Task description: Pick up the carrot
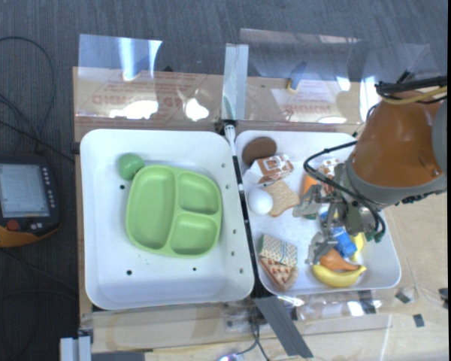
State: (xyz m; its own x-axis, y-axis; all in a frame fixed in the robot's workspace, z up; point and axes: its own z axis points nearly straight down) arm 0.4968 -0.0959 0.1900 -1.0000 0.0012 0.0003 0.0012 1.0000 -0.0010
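Note:
In the right bin, an orange tapered piece that I take for the carrot lies at the front right, resting on a yellow banana. My gripper hangs low over the bin just above and to the left of the carrot, close to it, with cables and a blue item around it. The arm's orange band covers the bin's right rear part. I see nothing lifted by the gripper.
The right bin also holds a brown round item, a snack pack, a white egg, toast, a waffle-like sandwich and a small orange piece. The left bin holds a green divided plate and a green ball.

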